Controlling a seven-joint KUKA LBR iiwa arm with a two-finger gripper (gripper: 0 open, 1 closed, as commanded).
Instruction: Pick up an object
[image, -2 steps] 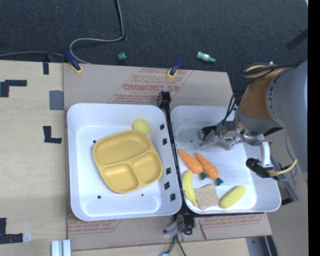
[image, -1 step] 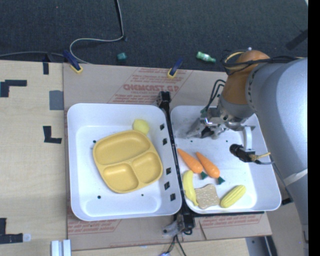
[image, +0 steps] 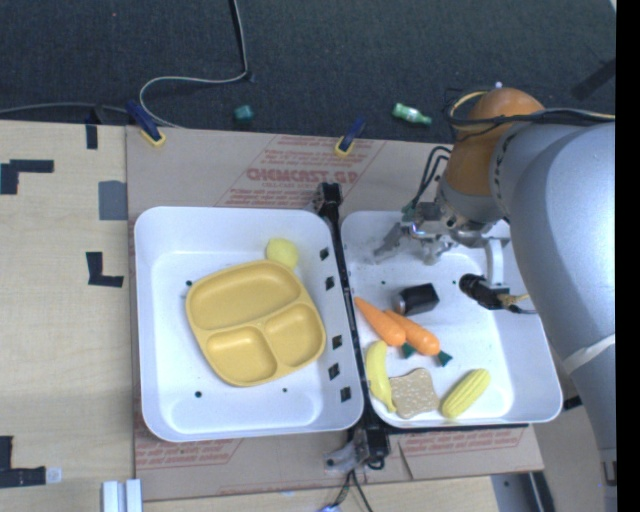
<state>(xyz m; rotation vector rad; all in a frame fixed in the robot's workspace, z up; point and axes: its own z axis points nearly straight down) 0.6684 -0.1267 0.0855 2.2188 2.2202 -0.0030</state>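
Observation:
My gripper (image: 410, 244) hangs over the far part of the right bin (image: 520, 350). It is open, its fingers spread, and nothing sits between them. Just in front of it a small black block (image: 417, 297) lies on the bin floor. Two orange carrots (image: 398, 327) lie slanted in the middle of that bin. Along the near edge rest a yellow banana (image: 378, 373), a slice of toast (image: 412, 392) and a corn cob (image: 465, 392).
The left bin (image: 165, 300) holds a yellow divided plate (image: 255, 322) and a small yellow round fruit (image: 283, 252) at its far rim. A black divider (image: 338, 290) runs between the bins. The grey arm (image: 560, 230) covers the right bin's right side.

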